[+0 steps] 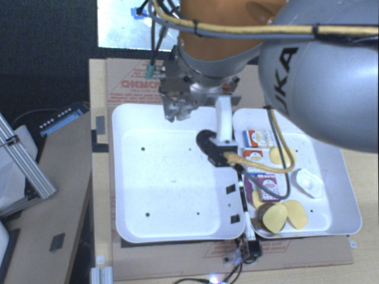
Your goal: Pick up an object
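Hanging just above the far rim of the left bin (166, 182), the pincer (176, 112) points down, and from this slant I cannot tell whether it is apart or together. Straight below it and toward the camera lies that bin's white floor, marked by a few small dark dots. Up from the pincer rises the wrist with its orange band (231, 10), and the grey arm (320, 70) runs off to the view's right. The loose things all lie apart from the pincer, to its right in the view and nearer the camera, in the right bin (340, 200). Closest to it is a red-and-white box (257, 138), by that bin's far inner corner. A second box (253, 155) like it lies just nearer the camera, with a small yellow disc (277, 155) beside it. Farther from the pincer comes a purple box (267, 185) along the inner wall, and a white lump (309, 182) sits out toward the bin's middle. Farthest from it, at the near inner corner, two larger yellow discs (275, 218) lie touching or overlapping. Under both bins, a cardboard sheet (133, 84) with red print shows behind and left of the pincer. Well off to its left a blue bar (62, 117) rests on the bench, with a metal rail (23, 164) nearer the camera.
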